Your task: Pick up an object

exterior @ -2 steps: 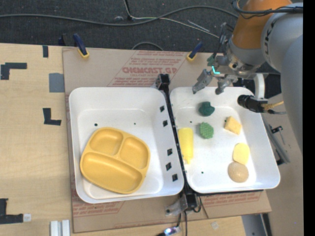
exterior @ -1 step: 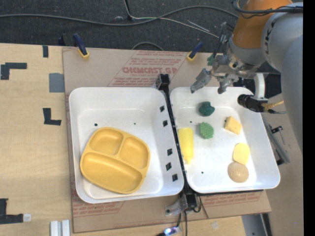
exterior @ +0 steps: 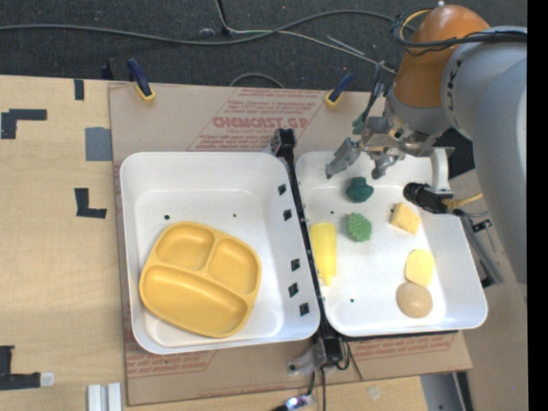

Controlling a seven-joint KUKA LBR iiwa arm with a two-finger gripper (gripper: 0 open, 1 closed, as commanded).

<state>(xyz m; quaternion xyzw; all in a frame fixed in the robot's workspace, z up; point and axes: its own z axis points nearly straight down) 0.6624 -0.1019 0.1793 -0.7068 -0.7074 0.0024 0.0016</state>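
While the gripper [exterior: 363, 157] hangs over the right bin [exterior: 462, 315], fingers spread and holding nothing, step is judged approach. Nearest item: dark green lump [exterior: 359, 190], just below the fingertips. Next move calls for descent, then closing around it.

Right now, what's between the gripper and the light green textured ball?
In the camera view, the dark green object lies between the gripper and the light green ball.
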